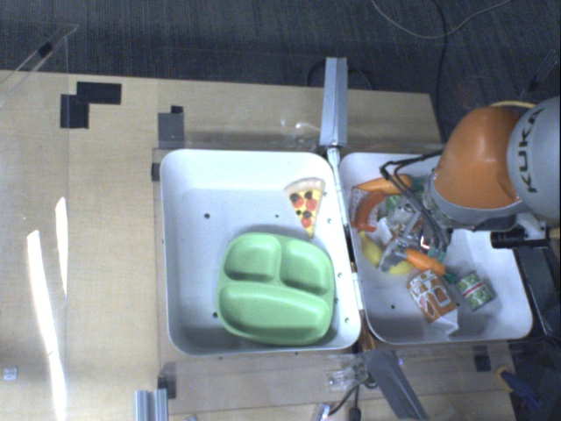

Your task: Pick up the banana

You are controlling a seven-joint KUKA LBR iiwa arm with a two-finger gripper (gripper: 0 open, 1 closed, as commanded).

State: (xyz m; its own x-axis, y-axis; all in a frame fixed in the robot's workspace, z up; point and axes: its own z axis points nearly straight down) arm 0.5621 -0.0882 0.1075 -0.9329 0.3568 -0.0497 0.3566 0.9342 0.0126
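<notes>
Below, pale wooden bench against dark carpet.

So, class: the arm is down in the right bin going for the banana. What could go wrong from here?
1. The banana lies packed among an orange carrot-like piece and packets, so the pincer may catch a neighbour instead.
2. The banana is largely covered, leaving little to grip; it could slip.
3. The carton close by might get knocked.
</notes>
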